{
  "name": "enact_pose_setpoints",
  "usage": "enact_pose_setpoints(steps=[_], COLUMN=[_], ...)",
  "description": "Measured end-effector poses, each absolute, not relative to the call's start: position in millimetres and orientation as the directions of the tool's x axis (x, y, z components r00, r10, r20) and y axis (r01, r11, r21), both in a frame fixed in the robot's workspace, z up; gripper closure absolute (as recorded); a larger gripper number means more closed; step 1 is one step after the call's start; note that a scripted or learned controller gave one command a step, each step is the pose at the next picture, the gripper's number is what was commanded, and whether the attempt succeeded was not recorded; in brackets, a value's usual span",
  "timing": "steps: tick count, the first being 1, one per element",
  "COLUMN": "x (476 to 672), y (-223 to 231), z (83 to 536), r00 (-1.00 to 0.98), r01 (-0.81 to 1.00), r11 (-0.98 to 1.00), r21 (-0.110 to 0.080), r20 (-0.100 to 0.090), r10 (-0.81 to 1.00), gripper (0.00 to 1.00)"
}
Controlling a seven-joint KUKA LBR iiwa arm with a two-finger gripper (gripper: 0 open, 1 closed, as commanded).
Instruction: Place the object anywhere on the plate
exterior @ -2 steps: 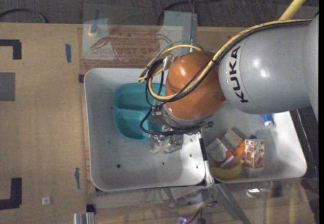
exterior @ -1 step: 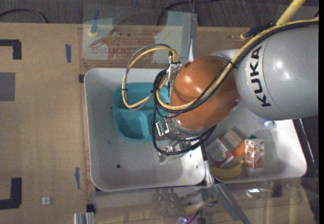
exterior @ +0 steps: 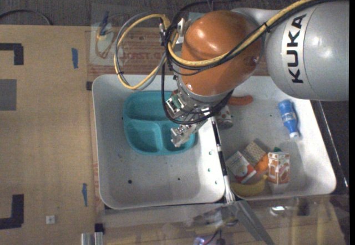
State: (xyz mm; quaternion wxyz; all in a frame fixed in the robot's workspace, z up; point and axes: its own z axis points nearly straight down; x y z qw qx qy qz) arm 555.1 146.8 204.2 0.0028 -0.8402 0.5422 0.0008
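Note:
A teal divided plate lies in the left bin, towards its back right. My gripper hangs over the plate's right edge, close to the wall between the bins. The orange wrist above it hides most of it. I cannot make out any object in the gripper. Loose objects lie in the right bin: a blue bottle, an orange carrot-like piece, a small can and a juice carton.
A banana, a small box and another carton crowd the right bin's front left. Yellow and black cables loop behind the left bin. Brown board lies left of the bins.

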Motion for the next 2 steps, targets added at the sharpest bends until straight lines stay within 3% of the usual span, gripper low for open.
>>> enact_pose_setpoints(steps=[1, 2], x=[518.2, 570.6], y=[183.9, 203.8], z=[196.5, 287.1], r00=[0.490, 0.511], r01=[-0.872, -0.860], r11=[-0.490, -0.511], r21=[-0.001, -0.004], r20=[-0.004, -0.004], r10=[-0.872, -0.860], gripper=[1.00, 1.00])
